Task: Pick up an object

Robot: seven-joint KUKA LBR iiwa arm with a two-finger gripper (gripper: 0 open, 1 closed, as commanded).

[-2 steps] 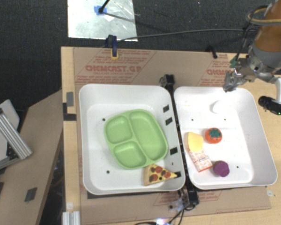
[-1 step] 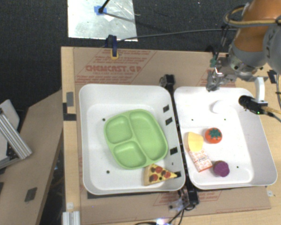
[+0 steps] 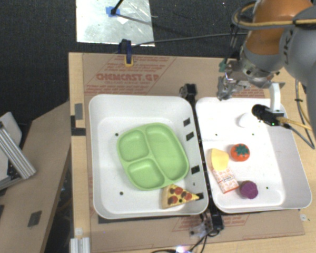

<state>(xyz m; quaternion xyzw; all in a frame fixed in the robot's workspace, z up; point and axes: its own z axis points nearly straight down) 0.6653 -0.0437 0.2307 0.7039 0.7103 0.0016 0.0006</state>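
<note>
A brown bench (image 3: 147, 73) printed with red lettering carries two shallow white bins side by side, set against a dark floor. A shiny sheet (image 3: 113, 15) lies beyond the bench's far edge, and a blue and yellow clamp (image 3: 126, 52) sits on that edge.

The left bin (image 3: 102, 141) holds a light green divided tray (image 3: 151, 155) with three compartments near its centre, and a toy pizza slice (image 3: 178, 195) at its near right corner.

The right bin (image 3: 284, 157) holds four small toys towards its near edge: a yellow wedge (image 3: 218, 158) touching a red and white carton (image 3: 225, 180), a red tomato with a green top (image 3: 240, 152), and a purple round piece (image 3: 248, 189) near the near right corner.

The grey arm's gripper (image 3: 226, 91) hangs over the right bin's far left corner, well apart from the toys; whether its claw is open or closed cannot be told.
</note>
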